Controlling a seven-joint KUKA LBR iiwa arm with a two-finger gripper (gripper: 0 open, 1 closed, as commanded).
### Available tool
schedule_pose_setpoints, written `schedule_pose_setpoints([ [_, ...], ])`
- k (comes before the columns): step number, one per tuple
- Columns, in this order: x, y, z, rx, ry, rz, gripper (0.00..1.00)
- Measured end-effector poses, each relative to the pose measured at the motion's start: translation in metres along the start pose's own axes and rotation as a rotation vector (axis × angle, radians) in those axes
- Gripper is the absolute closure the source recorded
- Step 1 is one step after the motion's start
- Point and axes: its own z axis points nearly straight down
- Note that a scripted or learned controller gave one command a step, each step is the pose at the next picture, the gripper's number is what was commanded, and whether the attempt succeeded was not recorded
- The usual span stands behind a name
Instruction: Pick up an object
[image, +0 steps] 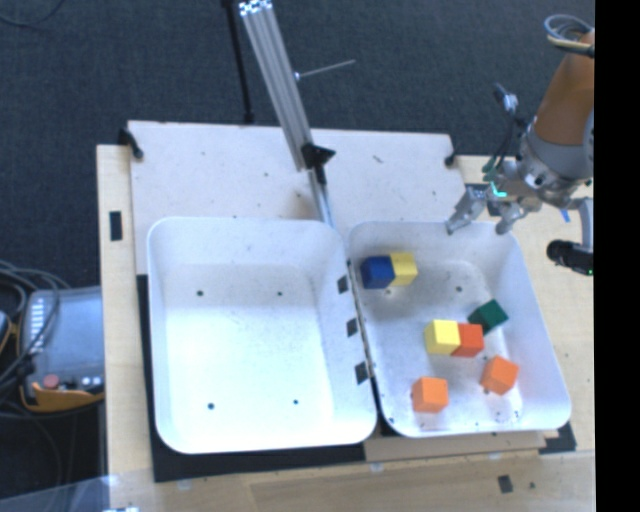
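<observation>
White bins (250, 440) hold blue (376, 271), yellow (441, 336), orange (430, 394), green blocks (488, 316).

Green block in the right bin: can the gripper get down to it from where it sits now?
Probably yes. The gripper hangs open over the right bin's far rim, holding nothing, and the green block lies uncovered below it. The red block sits close beside the green one, which could crowd one finger.

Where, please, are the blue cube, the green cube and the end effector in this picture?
blue cube (376, 271), camera view, middle of its top face.
green cube (488, 316), camera view, middle of its top.
end effector (485, 216), camera view, midway between its fingertips.
</observation>
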Motion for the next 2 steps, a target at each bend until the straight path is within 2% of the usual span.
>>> schedule_pose_setpoints([
  [1,0.0,0.001,-0.003,-0.003,-0.002,-0.005,0.0],
  [2,0.001,0.0,0.06,0.001,-0.001,-0.007,0.0],
])
